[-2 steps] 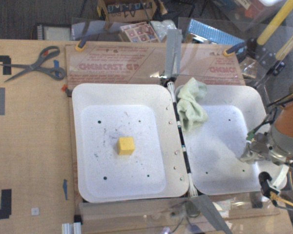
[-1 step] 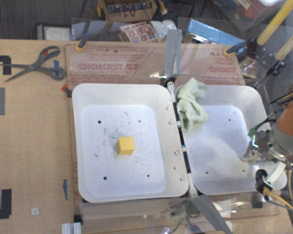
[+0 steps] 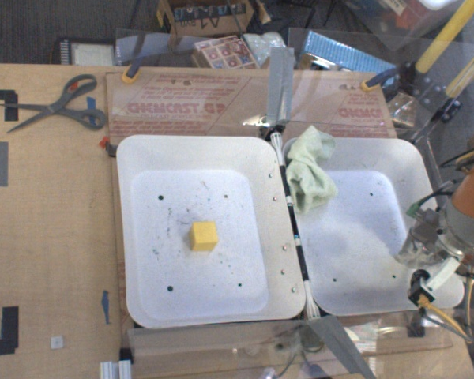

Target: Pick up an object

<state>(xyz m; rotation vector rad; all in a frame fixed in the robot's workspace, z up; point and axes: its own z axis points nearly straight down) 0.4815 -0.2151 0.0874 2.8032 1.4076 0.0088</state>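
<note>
A small yellow cube (image 3: 205, 236) sits near the middle of the left shallow white plastic bin (image 3: 142, 160), resting flat on the bin's speckled floor and touching nothing else. In the right shallow white plastic bin (image 3: 379, 290), a crumpled pale green cloth (image 3: 309, 178) lies at about ten o'clock, draped against the divider between the two bins, with its upper end lapping over the rim. The gripper (image 3: 426, 271) on the grey arm comes in at roughly four o'clock of the right bin, low over that bin's right edge, well apart from both the cloth and the cube; whether its fingers are apart or together cannot be told at this angle, and nothing shows between them. On the tan wooden counter (image 3: 47, 235), a pair of scissors with grey and red handles (image 3: 63, 109) lies at about ten o'clock from the left bin, well apart from it.
</note>
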